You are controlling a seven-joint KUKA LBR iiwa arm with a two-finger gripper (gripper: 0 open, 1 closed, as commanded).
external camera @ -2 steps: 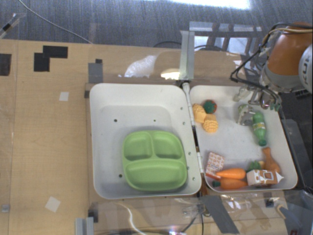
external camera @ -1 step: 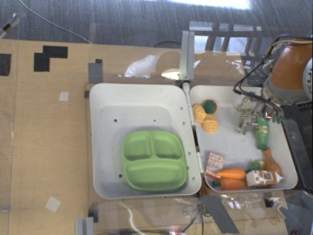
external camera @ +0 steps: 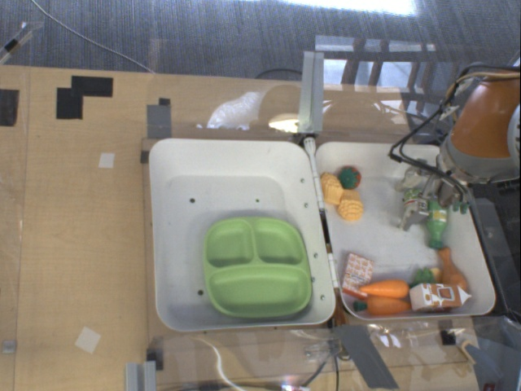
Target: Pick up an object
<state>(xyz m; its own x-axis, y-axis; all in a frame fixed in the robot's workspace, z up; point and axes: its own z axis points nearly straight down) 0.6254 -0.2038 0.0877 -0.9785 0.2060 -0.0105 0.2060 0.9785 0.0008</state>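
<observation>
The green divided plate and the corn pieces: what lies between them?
In the camera view, the bins' adjoining rims lie between the plate and corn.

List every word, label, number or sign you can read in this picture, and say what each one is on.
No text can be read.
Small carton in the right bin: printed orange and white front, too blurred to read.
Small patterned packet in the right bin: red and white print, too small to read.
Black squares on the bench: plain shapes, no letters or numbers.
</observation>
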